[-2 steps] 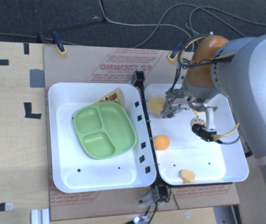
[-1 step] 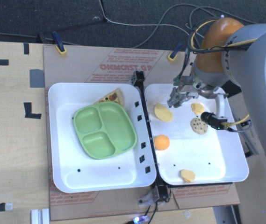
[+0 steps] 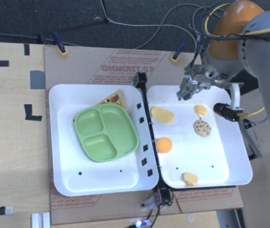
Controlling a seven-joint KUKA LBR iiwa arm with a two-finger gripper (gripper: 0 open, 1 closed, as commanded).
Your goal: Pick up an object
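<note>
While claw (image 3: 184, 95) hovers, opening unclear, pale yellow piece (image 3: 162, 114) lies below-left, long axis left-right.

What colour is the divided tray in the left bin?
Light green. The divided tray shows clearly in the camera view, lying in the left bin.

Bins (image 3: 59, 127) white. Divided tray (image 3: 106, 132) light green. Orange ball (image 3: 163, 145). Cookie (image 3: 202, 128) tan with dark chips. Yellow pieces (image 3: 162, 114) (image 3: 190, 178). Cardboard sheet (image 3: 120, 65) brown, red print. Arm (image 3: 248, 37) grey, orange band.
</note>
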